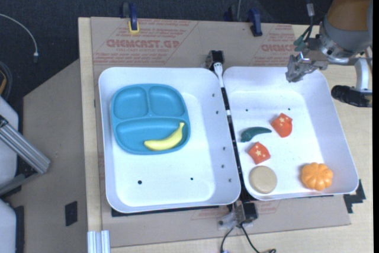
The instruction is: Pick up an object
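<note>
The robot arm (349, 3) comes in from the top right. It is grey with an orange part. Its gripper (294, 72) points down and to the left, hanging low.

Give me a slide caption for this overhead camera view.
Claw hovers over right bin's far edge; banana on blue plate at left.

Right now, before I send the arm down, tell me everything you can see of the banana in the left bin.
The banana is a small, smooth, uniformly yellow toy-like piece, looking like plastic. It lies flat and curved, ends turned up toward the far side, in the large near compartment of the blue divided plate, its right tip near the plate's right rim. It seems to touch just the plate. The gripper is away over the right bin's far edge.
</note>
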Available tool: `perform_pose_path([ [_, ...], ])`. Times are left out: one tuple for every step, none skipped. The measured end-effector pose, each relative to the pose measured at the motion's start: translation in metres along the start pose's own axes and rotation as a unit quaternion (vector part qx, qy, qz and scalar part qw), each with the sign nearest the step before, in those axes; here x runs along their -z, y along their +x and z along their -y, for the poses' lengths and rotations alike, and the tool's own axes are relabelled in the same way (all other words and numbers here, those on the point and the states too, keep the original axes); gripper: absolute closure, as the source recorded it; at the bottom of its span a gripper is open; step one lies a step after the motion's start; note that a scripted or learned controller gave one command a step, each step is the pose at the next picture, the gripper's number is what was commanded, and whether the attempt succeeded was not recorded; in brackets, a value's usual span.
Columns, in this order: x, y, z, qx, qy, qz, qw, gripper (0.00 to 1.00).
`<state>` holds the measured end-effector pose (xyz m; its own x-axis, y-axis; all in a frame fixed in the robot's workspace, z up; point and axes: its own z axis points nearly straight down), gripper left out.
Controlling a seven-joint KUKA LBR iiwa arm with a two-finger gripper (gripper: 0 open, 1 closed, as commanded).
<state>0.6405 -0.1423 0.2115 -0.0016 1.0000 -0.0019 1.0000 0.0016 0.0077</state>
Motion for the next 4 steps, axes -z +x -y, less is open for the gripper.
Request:
perform_pose_path([
  [0.002,0.000,-0.001,0.000,0.002,0.000,1.0000,1.00],
  [0.000,0.054,-0.012,0.001,0.003,-0.001,1.0000,1.00],
  [0.012,0.106,-0.017,0.001,0.002,-0.001,1.0000,1.00],
  [0.003,0.156,-0.015,0.001,0.005,-0.001,1.0000,1.00],
])
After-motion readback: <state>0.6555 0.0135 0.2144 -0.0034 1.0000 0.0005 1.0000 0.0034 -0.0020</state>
